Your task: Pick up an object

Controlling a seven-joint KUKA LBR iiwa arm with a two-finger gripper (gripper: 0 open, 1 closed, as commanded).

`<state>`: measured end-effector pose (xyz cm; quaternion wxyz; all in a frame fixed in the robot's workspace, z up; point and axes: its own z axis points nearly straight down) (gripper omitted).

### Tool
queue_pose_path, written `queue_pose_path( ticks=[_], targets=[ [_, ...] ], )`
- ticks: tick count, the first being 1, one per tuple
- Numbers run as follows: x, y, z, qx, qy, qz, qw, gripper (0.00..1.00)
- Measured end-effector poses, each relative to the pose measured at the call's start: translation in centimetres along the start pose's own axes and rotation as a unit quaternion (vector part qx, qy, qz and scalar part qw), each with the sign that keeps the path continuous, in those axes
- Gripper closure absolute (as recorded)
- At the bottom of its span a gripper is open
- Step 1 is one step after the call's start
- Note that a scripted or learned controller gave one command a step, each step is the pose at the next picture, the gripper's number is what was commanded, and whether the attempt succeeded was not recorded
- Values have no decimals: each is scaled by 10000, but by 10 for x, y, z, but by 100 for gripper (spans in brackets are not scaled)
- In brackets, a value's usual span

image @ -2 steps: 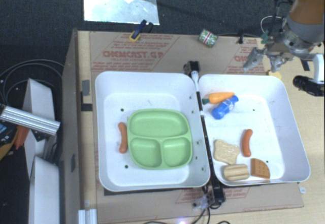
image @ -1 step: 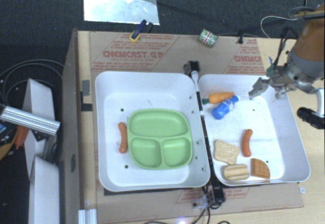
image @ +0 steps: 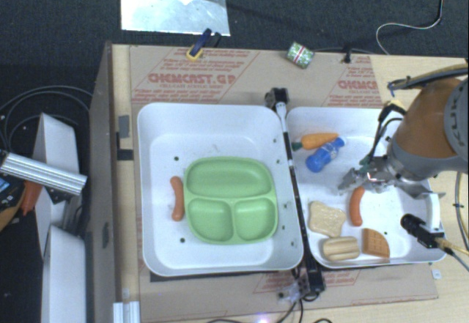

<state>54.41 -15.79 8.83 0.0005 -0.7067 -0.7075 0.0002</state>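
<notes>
The right bin (image: 352,122) holds an orange carrot (image: 319,140), a blue bottle (image: 324,155), a reddish sausage (image: 356,208), a pale bread slice (image: 327,218), a tan bun (image: 341,247) and a brown toast piece (image: 375,242). My gripper (image: 364,176) hangs low in this bin, just above the upper end of the sausage and to the right of the blue bottle. The grey arm with its orange band (image: 429,127) comes in from the right and covers the bin's right side.
The left bin (image: 157,168) holds a green divided plate (image: 231,197) and a second sausage (image: 176,198) beside it. A black divider clip (image: 278,99) sits between the bins. A small green can (image: 300,55) lies on the cardboard behind them.
</notes>
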Motion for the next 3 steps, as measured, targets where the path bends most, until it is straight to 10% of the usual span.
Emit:
queue_pose_path(
  ticks=[1,2,3],
  targets=[
    [12,-26,4,-8,0,4,10000,0],
    [12,-25,-7,-22,2,2,10000,100],
    [125,5,-97,-26,7,-20,10000,100]
  ],
)
